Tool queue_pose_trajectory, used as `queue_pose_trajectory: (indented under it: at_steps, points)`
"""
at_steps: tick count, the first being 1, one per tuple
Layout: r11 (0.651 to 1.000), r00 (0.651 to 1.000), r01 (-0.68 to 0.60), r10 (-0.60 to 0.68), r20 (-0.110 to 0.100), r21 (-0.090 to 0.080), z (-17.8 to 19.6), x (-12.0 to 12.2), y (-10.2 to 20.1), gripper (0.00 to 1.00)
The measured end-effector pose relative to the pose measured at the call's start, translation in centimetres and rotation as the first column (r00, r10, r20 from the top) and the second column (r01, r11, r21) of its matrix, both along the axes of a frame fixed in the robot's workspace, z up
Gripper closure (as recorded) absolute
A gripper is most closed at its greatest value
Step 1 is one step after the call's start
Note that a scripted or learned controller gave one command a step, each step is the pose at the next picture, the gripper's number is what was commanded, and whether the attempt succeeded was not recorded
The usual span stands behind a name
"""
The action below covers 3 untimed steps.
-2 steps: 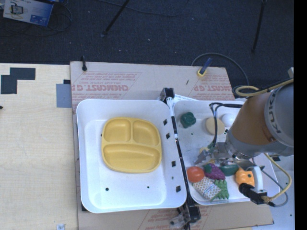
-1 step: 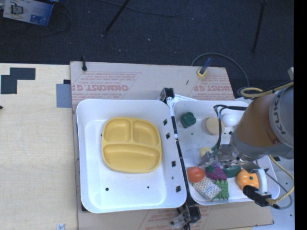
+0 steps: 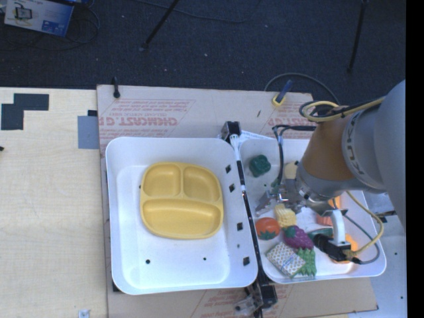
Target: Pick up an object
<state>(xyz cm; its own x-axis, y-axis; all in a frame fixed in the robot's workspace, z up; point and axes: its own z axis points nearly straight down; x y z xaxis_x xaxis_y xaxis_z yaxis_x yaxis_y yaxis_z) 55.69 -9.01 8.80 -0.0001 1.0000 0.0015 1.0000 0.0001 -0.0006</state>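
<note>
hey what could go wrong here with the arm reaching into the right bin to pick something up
The end effector hangs over a tight cluster: the yellow corn, red tomato and purple grapes sit pressed together, so it may grab two things or knock one aside. It is also close to the divider between the bins and could scrape it. Loose cables lie over the right bin and could snag.

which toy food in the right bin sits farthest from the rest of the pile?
The dark green piece, alone near the far-left corner of the right bin. The tomato, corn and purple grapes cluster together lower down.
</note>
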Motion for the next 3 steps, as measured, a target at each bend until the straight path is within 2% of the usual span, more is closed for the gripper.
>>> queue_pose_trajectory:
  at_steps: [1,2,3]
  points:
    - [1.000,1.000,-0.001,0.001,-0.003,-0.001,-0.1,8.7,-3.4,0.00]
    - [1.000,1.000,-0.002,0.002,-0.003,0.000,9.9,2.0,4.5,0.00]
    - [1.000,1.000,0.000,0.000,-0.004,-0.002,5.8,7.5,-0.1,0.00]
